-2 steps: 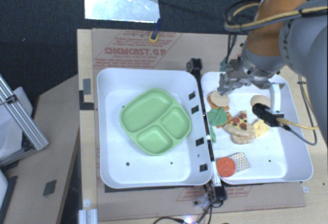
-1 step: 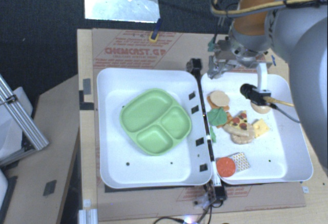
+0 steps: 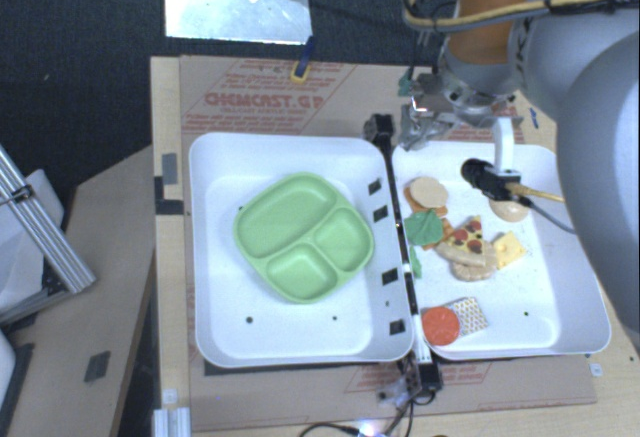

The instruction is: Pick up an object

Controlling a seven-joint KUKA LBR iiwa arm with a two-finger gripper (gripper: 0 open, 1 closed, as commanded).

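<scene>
**Entry: arm above far edge of right bin, pick not yet made**

Left bin (image 3: 215,225): carries a green divided tray (image 3: 303,237), sitting near the bin's middle and turned at a slant. Nothing else in it worth noting.

Right bin (image 3: 570,315): all the loose items are here, bunched toward the left wall. From left: a green leaf-shaped piece (image 3: 425,227) close to the left wall; a round tan slice (image 3: 428,192) just beyond it toward the far edge; a pizza-slice piece (image 3: 463,237) touching a bread-coloured piece (image 3: 472,271) below it; a yellow cheese wedge (image 3: 509,249) just beside those; a pale round piece (image 3: 510,210) further right. Near the front left corner, a red disc (image 3: 441,325) lies against a small speckled grey piece (image 3: 467,314).

Gripper (image 3: 425,130): hangs over the far left corner of the right bin, above the items, nothing between the fingers. Cannot tell whether it is spread or pressed together; the wrist hides that.

Judgement, step in hand: choosing and approaching a target. The tan slice is nearest and stands apart from its neighbours, so is probably the cleanest grasp. Flat pieces need a descent right to the bin floor. The central cluster risks a double catch.
</scene>
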